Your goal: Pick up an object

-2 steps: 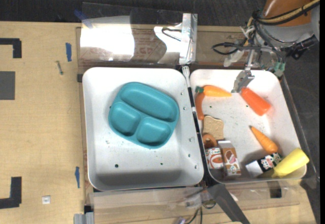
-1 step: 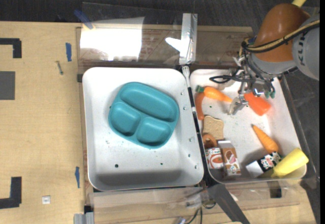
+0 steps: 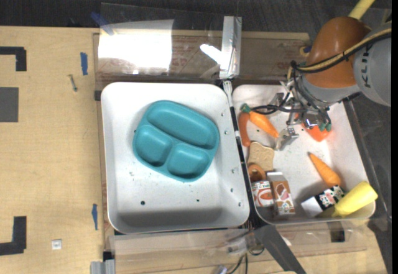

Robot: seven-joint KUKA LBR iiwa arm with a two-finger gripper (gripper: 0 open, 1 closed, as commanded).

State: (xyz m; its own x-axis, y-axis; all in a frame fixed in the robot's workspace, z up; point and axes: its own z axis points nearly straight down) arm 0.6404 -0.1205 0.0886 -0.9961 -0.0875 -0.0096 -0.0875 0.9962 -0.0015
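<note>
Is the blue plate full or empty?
Empty. The blue plate lies flat in the left bin, and all three of its sections show bare blue with no food inside.

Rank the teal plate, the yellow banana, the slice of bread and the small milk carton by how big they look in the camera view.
1. Teal plate, by far the largest.
2. Yellow banana.
3 and 4. Slice of bread and small milk carton look about alike, too close to rank.
</note>
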